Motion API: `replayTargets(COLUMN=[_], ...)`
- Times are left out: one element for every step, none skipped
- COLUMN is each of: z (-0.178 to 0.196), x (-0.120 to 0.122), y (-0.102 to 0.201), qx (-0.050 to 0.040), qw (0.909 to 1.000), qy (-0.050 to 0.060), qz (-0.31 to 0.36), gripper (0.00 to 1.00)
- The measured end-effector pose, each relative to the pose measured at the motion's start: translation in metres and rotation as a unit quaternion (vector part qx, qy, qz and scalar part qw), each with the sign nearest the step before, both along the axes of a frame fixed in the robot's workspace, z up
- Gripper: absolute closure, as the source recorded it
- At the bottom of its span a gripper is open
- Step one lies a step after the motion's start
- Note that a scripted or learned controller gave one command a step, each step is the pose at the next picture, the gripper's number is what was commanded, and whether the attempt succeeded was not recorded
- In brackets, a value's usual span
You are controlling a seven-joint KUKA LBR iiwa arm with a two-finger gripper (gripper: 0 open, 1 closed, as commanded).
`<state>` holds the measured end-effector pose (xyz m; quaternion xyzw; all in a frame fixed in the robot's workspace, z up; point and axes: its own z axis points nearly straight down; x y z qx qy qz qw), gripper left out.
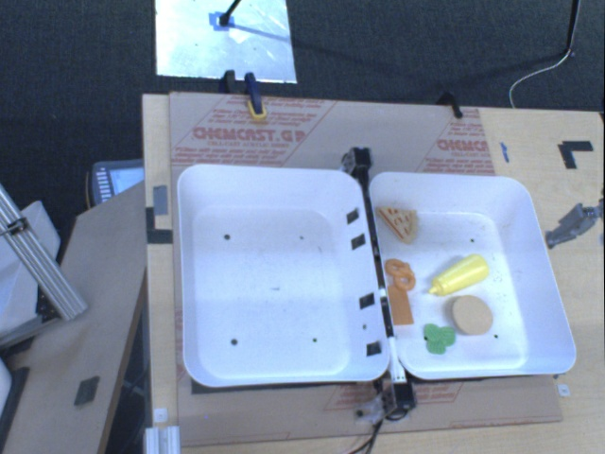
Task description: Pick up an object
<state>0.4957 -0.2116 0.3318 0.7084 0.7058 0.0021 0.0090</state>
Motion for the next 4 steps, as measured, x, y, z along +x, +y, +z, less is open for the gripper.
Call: replayTargets(z=[0.125, 0.208, 0.215, 0.203], x=[-0.001, 0.047, 0.045, 0.014], y=[0.004, 0.059, 0.056, 0.155], qx=[0.0011, 0.0035, 0.0032, 0.0061], qw=[1.0, 1.0, 1.0, 0.9999], qy=[-0.001, 0.001, 0.004, 0.007], qz=[0.004, 0.007, 0.006, 0.009], gripper=[0.0, 0.0, 1.0, 1.0])
